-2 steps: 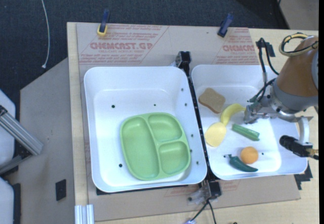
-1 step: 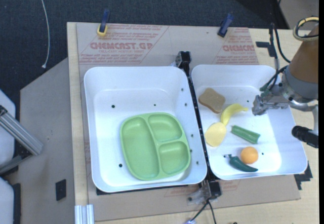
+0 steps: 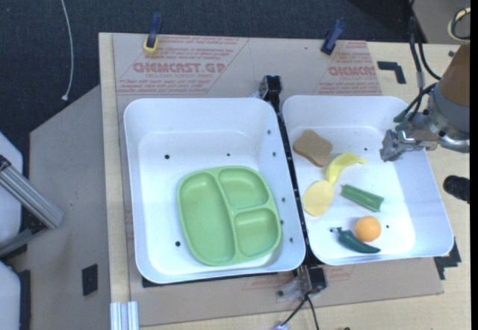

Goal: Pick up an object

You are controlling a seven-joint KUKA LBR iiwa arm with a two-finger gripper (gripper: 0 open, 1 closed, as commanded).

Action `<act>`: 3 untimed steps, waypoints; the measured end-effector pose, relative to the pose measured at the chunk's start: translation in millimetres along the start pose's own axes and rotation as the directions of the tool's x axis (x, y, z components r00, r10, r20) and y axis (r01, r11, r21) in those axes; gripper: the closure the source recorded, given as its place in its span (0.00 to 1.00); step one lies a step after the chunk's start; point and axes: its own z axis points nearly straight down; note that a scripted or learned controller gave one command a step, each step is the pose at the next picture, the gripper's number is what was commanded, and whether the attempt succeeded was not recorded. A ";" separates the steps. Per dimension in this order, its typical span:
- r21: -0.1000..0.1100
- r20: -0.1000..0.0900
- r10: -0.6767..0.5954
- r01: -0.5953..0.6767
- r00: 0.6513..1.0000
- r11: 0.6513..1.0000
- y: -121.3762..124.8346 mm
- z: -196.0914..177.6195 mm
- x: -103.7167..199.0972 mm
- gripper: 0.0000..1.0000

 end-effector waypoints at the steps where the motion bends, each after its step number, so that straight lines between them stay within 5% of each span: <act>1: -0.001 0.001 0.000 0.000 1.000 1.000 1.2 -62.8 -1.7 1.00; 3: 0.006 -0.004 -0.001 0.001 1.000 1.000 -4.5 -45.4 91.1 1.00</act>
